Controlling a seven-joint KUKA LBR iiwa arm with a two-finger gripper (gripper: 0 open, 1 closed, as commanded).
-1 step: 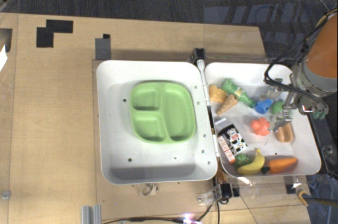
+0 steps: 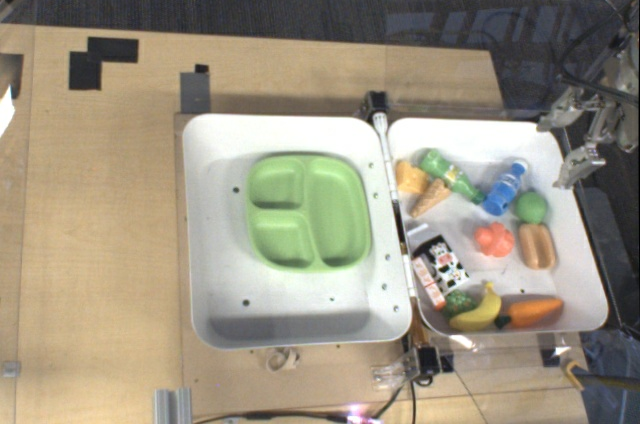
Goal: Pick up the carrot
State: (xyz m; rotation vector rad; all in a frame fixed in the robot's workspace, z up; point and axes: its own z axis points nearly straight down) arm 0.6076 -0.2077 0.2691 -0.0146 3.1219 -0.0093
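While the arm waits off the right bin's far right corner, nothing is yet in hand. Bench (image 2: 100,242) carries two shallow white bins side by side. Left bin (image 2: 200,212) holds a green divided tray (image 2: 305,212), set centrally, likely as a drop target. Right bin (image 2: 580,242) holds the clutter: green bottle (image 2: 450,174), blue bottle (image 2: 505,187), green ball (image 2: 531,208), hot dog bun (image 2: 537,246), banana (image 2: 478,310), small printed carton (image 2: 438,264). Carrot (image 2: 535,312) lies flat along the near wall of the right bin, just beside the banana's tip, near the right corner. End effector (image 2: 590,137) hangs outside the bin's far right rim, well apart from the carrot; whether it is spread or closed cannot be told. Judgement: approach not yet begun; near wall and banana will crowd the grasp.
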